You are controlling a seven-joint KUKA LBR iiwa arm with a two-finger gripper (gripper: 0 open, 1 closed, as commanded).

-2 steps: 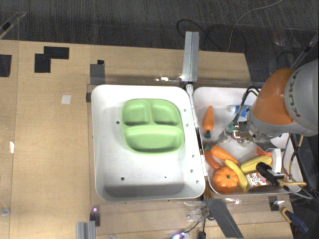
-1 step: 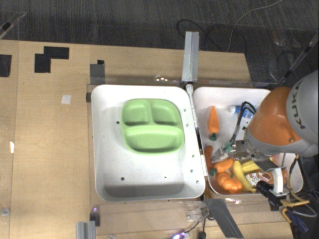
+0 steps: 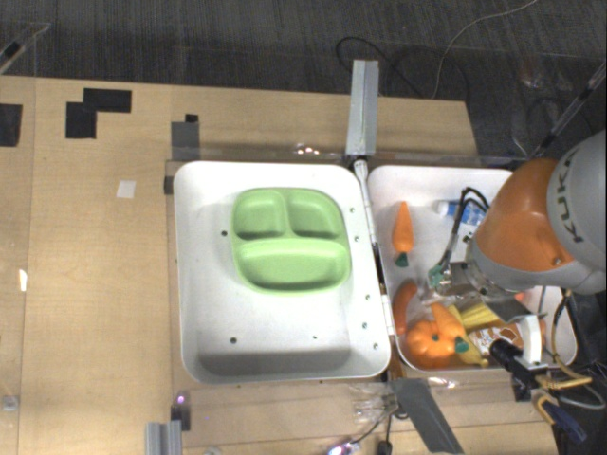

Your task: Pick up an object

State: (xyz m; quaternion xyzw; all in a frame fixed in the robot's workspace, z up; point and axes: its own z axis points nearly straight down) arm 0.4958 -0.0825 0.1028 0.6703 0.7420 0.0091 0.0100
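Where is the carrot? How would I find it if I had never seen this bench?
Look at the right bin of the two white bins, the one the grey and orange arm reaches into. The carrot lies near that bin's left wall, alone in the upper half. It is a slim orange cone with a green tip, unlike the round orange pumpkin lower down.

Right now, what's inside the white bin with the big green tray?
Just the green tray with three compartments, lying upside up in the left bin. Nothing sits in its compartments. Whatever might lie beneath the tray is covered.
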